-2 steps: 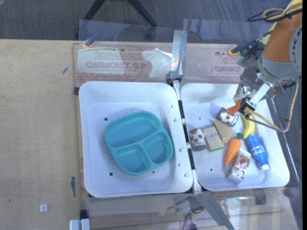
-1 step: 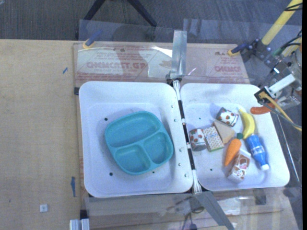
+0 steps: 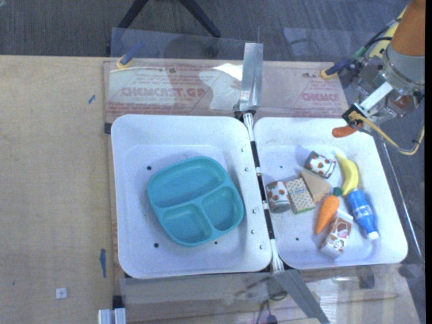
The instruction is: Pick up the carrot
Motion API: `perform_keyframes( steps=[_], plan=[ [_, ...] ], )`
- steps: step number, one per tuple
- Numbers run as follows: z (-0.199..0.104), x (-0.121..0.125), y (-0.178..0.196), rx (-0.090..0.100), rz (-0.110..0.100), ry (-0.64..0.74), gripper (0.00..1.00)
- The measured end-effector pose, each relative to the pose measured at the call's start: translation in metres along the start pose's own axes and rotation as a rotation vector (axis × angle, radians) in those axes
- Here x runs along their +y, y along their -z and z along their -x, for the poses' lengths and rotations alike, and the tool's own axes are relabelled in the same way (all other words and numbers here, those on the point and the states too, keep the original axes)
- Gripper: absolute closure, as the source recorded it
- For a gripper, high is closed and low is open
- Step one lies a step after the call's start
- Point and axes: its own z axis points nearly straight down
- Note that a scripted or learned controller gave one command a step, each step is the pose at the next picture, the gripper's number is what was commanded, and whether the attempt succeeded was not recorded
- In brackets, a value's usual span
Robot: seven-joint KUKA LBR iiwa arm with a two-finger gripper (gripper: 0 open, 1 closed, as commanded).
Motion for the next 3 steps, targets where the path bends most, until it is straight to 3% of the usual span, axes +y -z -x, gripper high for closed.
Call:
perform_keyframes(
  steps=[3],
  plan=[
    [-0.005, -0.002, 0.030, -0.003, 0.004, 0.010, 1.00]
  ],
)
